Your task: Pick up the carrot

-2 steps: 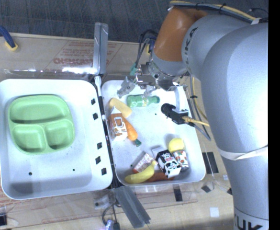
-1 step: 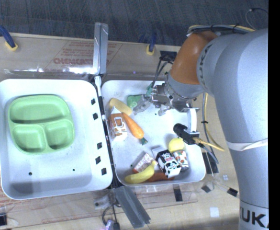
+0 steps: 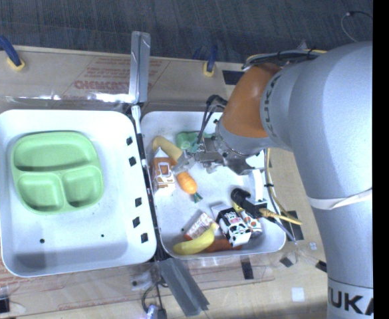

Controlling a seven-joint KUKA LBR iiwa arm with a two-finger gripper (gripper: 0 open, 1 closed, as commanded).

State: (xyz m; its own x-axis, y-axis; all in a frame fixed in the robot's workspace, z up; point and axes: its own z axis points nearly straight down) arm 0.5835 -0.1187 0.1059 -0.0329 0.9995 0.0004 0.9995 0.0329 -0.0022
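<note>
While hovering beside carrot, pincer grip state unclear; risking nudging banana or snagging packet.

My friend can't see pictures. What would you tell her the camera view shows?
A grey robot arm reaches from the right over the right white bin, its gripper just above a small orange carrot among bananas and other toys. The left bin holds a green divided plate.

Green tray, bananas, cow-patterned toy
</note>
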